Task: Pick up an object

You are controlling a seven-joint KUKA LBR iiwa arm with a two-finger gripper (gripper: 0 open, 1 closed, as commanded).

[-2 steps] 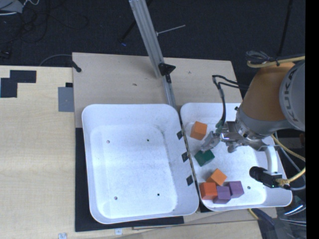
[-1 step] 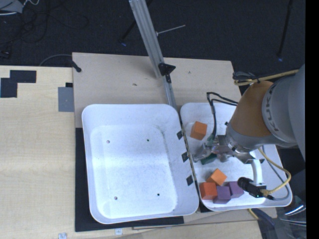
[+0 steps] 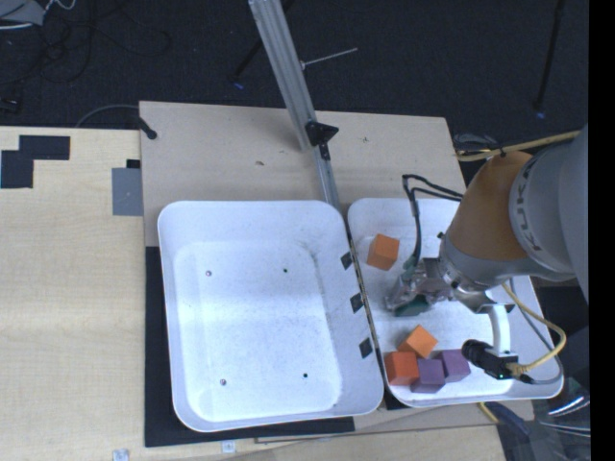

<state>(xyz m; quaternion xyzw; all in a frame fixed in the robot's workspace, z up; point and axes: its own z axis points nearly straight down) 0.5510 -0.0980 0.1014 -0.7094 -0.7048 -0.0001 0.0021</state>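
One grey arm's two-finger gripper [image 3: 411, 294] is reaching down in the right white plastic bin [image 3: 373, 221], seemingly closing on a small dark green object [image 3: 415, 305] below the orange cube [image 3: 383, 252], needing a lift next.

The arm [image 3: 538, 209] is a bulky grey cylinder with an orange band above its wrist, black and yellow cables looping around the small metallic gripper [image 3: 415, 291].
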